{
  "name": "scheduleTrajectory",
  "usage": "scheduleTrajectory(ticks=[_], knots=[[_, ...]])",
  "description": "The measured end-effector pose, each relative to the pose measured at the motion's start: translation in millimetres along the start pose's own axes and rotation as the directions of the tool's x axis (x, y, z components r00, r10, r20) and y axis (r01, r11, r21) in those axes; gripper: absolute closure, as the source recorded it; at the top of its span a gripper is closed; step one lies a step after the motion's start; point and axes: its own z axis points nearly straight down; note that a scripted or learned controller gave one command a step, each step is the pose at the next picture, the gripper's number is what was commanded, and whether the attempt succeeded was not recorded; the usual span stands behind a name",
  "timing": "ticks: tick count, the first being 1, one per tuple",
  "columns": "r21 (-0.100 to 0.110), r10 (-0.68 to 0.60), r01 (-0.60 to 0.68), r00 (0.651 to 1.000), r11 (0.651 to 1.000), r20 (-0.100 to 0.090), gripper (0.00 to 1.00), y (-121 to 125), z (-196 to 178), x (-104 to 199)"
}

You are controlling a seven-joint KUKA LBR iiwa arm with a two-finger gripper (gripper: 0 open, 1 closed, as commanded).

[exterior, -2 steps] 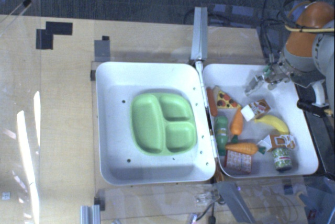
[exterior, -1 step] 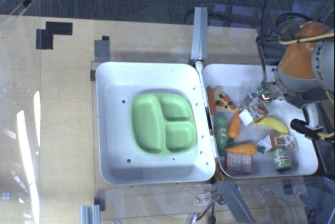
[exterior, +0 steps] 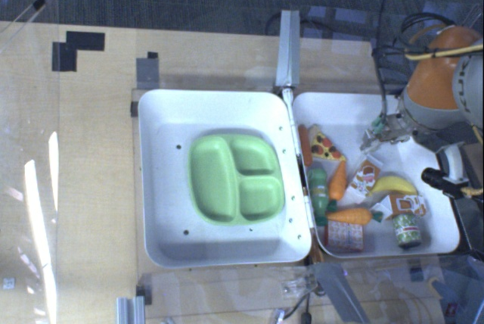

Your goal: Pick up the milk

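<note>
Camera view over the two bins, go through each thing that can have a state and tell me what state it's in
Gripper: above the right bin's back, nothing between its fingers.
Milk carton: lying tilted in the right bin, not gripped.
Second carton: lying beside the banana.
Jar: upright, lid on.
Green bottle: lying flat by the divider.
Green tray: flat in the left bin, compartments bare.

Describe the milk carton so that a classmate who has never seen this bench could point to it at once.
Start at the right bin, the white one crowded with toy food, and find the yellow banana near its middle. The milk carton lies just below the banana's right end, beside a small green-lidded jar. It is the little boxy carton, white with brown-orange markings, while its neighbours are curved or round.
</note>
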Motion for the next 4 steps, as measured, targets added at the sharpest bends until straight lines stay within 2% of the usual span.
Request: scheduleTrajectory(ticks=[1,2,3,4], knots=[[0.000,0.000,0.000,1.000,1.000,0.000,0.00,0,0,0],[0.000,-0.357,0.357,0.934,0.934,0.003,0.00,-50,9,29],[0.000,-0.441,0.441,0.898,0.898,0.002,0.00,-74,9,-3],[0.006,-0.482,0.482,0.876,0.876,-0.003,0.00,-68,-55,-21]])
